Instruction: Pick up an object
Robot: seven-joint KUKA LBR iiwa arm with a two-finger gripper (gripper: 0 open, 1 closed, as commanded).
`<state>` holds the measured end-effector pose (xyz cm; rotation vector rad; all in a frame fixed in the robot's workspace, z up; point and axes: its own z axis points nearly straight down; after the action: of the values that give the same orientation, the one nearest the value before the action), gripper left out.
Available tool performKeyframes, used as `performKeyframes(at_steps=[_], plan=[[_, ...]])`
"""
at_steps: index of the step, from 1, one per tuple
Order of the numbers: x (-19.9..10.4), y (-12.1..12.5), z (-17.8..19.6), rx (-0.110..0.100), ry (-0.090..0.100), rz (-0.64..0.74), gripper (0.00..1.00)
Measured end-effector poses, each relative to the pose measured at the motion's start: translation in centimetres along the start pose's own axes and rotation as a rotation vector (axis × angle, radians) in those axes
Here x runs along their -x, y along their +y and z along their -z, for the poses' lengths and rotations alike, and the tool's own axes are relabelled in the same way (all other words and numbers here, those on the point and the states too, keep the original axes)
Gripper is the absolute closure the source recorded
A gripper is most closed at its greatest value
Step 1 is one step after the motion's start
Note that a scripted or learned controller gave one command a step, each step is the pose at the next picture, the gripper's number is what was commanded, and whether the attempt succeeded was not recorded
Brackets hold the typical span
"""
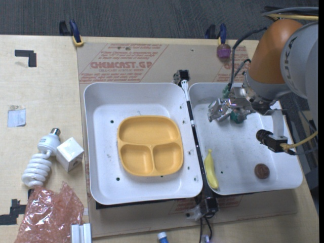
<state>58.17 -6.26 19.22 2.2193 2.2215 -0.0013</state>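
My gripper [219,111] hangs over the back part of the right bin [242,184], reaching in from the right. A small dark green thing [236,117] sits right against its right side; whether it is gripped is not clear. A yellow banana [210,170] lies along the right bin's left wall near the front. A brown round thing [261,171] rests near that bin's front right corner. In the left bin [101,105] lies a yellow divided plate [150,146].
On the bench to the left lie a spiral light bulb [40,158], a white cube [70,153] and a crumpled pink plastic bag [48,214]. A purple thing [223,50] sits behind the right bin. The grey arm [283,54] looms over that bin's right side.
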Motion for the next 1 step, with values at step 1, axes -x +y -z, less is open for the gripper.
performKeyframes(at_steps=[1], plan=[[3.4,0.37,-9.99,-0.001,0.001,0.0,0.0]])
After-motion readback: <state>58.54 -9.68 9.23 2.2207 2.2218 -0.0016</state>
